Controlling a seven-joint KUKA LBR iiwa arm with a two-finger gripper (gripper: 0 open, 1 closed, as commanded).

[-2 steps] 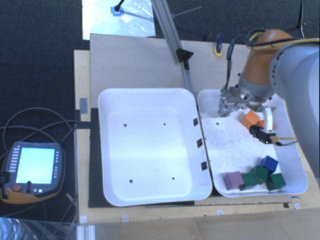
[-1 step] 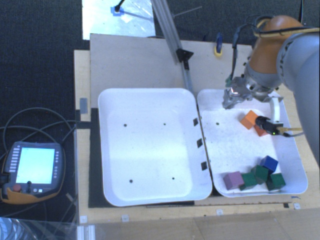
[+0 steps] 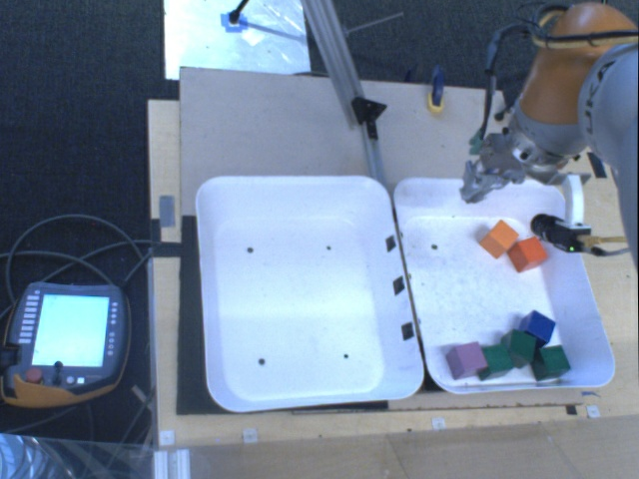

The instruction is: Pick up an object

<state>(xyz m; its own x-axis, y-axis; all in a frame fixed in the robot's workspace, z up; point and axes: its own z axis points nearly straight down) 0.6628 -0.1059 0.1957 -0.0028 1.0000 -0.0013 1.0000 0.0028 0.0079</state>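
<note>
I have the gripper (image 3: pixel 477 190) hovering over the far edge of the right bin (image 3: pixel 584 302), nothing between its fingers; whether they stand apart or together I cannot tell from up here. My worry: the two orange blocks (image 3: pixel 513 245) touch each other, so a descent there may nudge one aside or catch both. The near-corner cluster (image 3: pixel 509 351) is packed tighter, leaving fingers little room. I count two orange blocks, three green, one blue, one purple; two bins

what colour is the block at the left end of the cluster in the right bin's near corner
Purple block, clearest in the camera view.
</note>
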